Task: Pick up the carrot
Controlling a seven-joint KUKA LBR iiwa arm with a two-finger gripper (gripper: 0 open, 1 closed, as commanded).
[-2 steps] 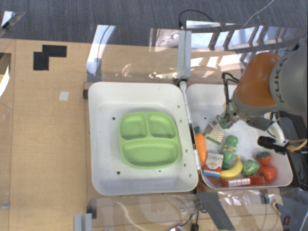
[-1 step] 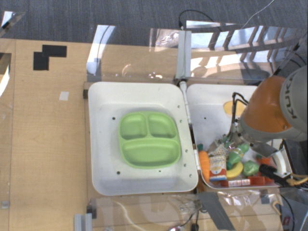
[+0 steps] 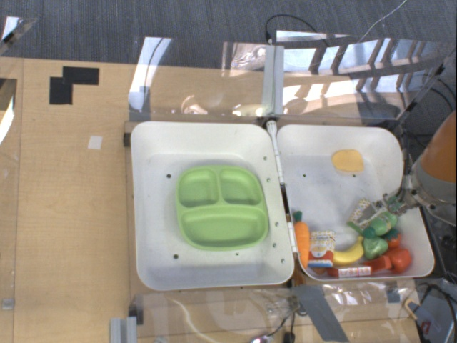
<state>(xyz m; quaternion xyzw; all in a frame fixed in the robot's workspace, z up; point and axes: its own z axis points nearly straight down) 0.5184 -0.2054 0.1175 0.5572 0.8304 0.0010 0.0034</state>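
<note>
The carrot (image 3: 303,241) is orange with a small green top and lies along the left wall of the right bin (image 3: 314,148), near its front left corner, pointing toward the front. My gripper (image 3: 368,211) hangs low over the heap of toy food in the right bin's front right part, well to the right of the carrot and apart from it. The grey arm with its orange band (image 3: 437,161) comes in from the right edge.
Beside the carrot lie a small printed box (image 3: 323,243), a banana (image 3: 350,254), green vegetables (image 3: 378,227) and red items (image 3: 398,259). A yellow-orange disc (image 3: 348,161) rests at the bin's back. The left bin (image 3: 150,191) holds a green divided plate (image 3: 207,224).
</note>
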